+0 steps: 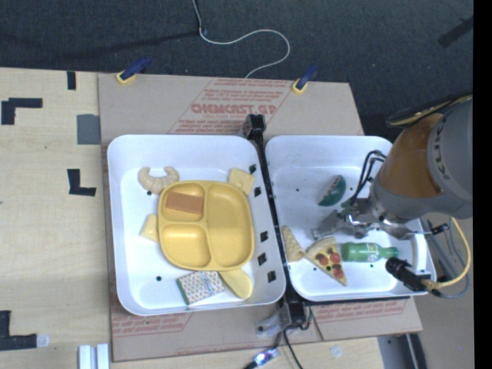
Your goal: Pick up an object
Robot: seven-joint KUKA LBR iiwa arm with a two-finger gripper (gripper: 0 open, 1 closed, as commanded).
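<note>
In the right bin (307, 154) lie a green and red wedge (333, 191), a pizza slice (327, 256), a green bottle (367, 252) on its side and a tan chip-shaped piece (292, 244). My gripper (338, 223) hangs low over the middle of this bin. It is just above the pizza slice, left of the bottle and below the green wedge. I see nothing held in it. The grey arm with its orange band (411, 160) covers the bin's right side.
The left bin (123, 206) holds a yellow divided plate (207, 225), a tan croissant-shaped toy (156, 178), pale yellow wedges (241, 179) and a patterned square (201, 286). A black divider (265, 206) runs between the bins. A yellow cable (453, 275) loops by the arm.
</note>
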